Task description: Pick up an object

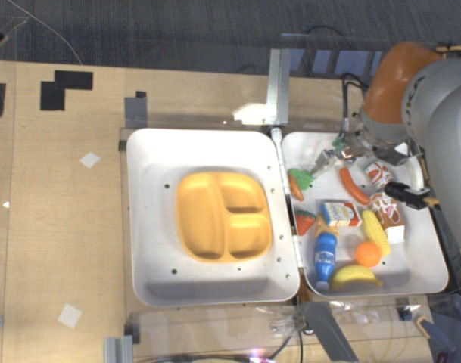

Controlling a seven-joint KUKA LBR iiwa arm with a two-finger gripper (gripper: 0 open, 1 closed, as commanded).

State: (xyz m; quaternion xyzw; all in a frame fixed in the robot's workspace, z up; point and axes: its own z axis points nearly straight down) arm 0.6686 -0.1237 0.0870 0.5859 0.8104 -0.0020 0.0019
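Camera view, from above at a slant: two white bins sit side by side on the tabletop (pixel 56 225). Left bin (pixel 151 203) carries one yellow divided tray (pixel 222 214), centred and flat, apart from the walls.

Right bin (pixel 434 267) holds the pick candidates, packed close. Carrot (pixel 297 184) lies against the left wall w/ its green top toward the back. Strawberry (pixel 305 221) is just below it. Small carton (pixel 340 214) sits mid-bin; blue bottle (pixel 325 252) lies just in front of it. Banana (pixel 355 277) rests along the front wall, touching the orange (pixel 369 254). Corn cob (pixel 375 231) is tilted beside the orange. Hot dog (pixel 353 185) lies diagonal near the back. Wrapped items on the right side are too small to identify.

Arm reaches in from the right, orange band above the wrist. Tool (pixel 330 157) hangs at the bin's back corner, near the carrot top and hot dog. Nothing is seen between the fingers; whether they stand wide or narrow cannot be told at this res.

Judgement: approach stage, no grasp made. Clutter likely explains the position at the back, where items lie looser. Nearest candidates: carrot or hot dog.
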